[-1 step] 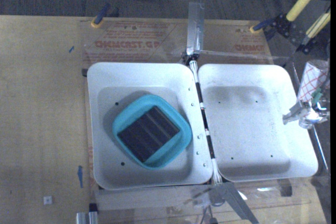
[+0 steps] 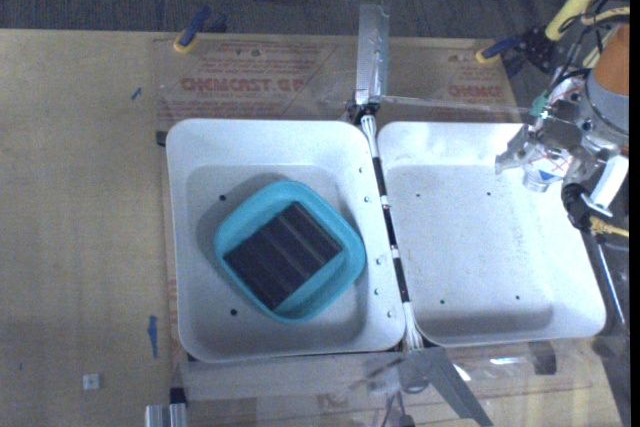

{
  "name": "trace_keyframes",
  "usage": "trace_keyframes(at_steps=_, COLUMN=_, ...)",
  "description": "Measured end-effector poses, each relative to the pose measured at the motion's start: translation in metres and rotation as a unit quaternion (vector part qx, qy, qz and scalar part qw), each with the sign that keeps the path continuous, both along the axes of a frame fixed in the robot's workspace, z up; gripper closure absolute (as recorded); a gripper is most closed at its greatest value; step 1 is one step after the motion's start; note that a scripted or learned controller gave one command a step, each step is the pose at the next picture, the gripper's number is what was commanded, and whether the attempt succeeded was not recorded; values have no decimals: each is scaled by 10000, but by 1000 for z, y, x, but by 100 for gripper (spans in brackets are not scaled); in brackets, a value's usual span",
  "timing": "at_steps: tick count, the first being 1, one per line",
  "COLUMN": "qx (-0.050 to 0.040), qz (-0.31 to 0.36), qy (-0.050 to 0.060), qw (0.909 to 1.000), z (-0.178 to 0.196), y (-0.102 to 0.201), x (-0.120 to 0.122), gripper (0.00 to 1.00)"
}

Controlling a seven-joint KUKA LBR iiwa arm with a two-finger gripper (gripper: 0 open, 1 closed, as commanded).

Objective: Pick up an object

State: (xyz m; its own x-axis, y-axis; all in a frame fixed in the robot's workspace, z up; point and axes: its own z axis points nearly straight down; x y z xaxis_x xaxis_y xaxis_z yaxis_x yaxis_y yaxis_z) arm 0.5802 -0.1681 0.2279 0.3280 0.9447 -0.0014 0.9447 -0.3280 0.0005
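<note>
Teal container (image 2: pixel 289 248) with a dark ribbed insert, lying tilted in the middle of the left bin (image 2: pixel 190 155), lower left of centre in the frame; the one thing to pick. Rounded square shape, raised teal rim all round, corners turned diamond-wise to the bin walls. Sits apart from every wall, nearest the bin's lower edge.

Right bin (image 2: pixel 480 255), centre right of the frame: white floor with faint scuffs. Wooden bench (image 2: pixel 70 215) around both bins, clear sheet with red lettering along the upper middle.

Arm at the far right edge, orange band showing at upper right. Gripper (image 2: pixel 540 165) hanging over the upper right corner of the right bin, well apart from the container, with the divider between the bins still to cross.

For a good pick, judged from this layout: travel left across the divider, stop above the container, turn the wrist to match its diagonal set, then descend over one rim wall so one finger goes inside and one outside. Full-width span looks too broad for the gripper. Risk: sliding the light container instead of clamping it.

Gripper opening: cannot tell, too small and cluttered by cables. Nothing seen held or touched.
</note>
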Motion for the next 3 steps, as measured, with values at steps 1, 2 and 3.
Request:
trace_keyframes(at_steps=1, qx=44, qz=1223, qy=43, qw=9925, z=-130, y=-34, x=77, gripper=0)
trace_keyframes(at_steps=2, qx=82, qz=3021, qy=109, qw=9532, z=-139, y=-40, x=82, gripper=0)
trace_keyframes(at_steps=3, qx=23, qz=3309, qy=86, qw=9436, z=-141, y=11, x=83, gripper=0)
